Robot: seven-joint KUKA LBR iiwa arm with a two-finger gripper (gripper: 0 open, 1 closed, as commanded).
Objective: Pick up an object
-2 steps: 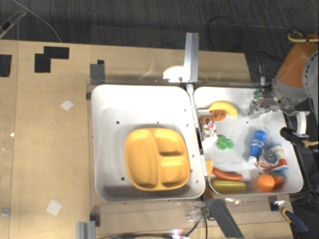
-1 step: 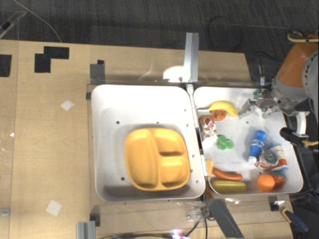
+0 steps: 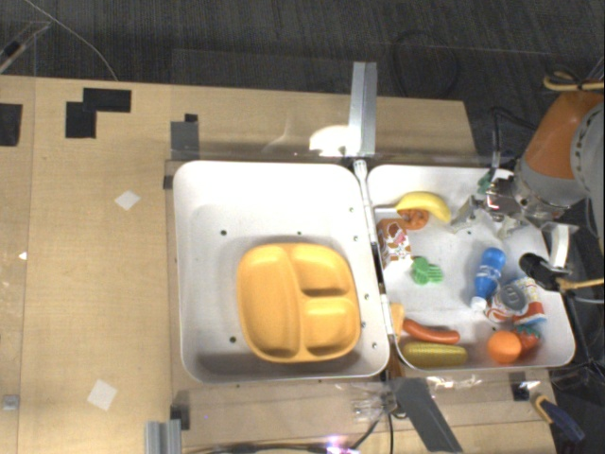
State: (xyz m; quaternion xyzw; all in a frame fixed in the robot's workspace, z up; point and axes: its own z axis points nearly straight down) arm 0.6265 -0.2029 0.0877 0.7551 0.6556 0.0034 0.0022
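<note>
Banana [image 3: 423,203], upper right bin [image 3: 565,343], fingers [image 3: 470,212] beside it

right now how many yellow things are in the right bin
2: a banana near the far wall, and a yellow-green pickle-like piece by the near wall. Others may hide under the clutter.

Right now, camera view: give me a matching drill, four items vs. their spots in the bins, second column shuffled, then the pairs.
Items:
1. yellow divided plate
2. banana
3. orange ball
4. green toy

Places:
A. right bin, far edge
B. right bin, middle
C. left bin
D. right bin, near right corner

Pairs: 1-C, 2-A, 3-D, 4-B
</note>
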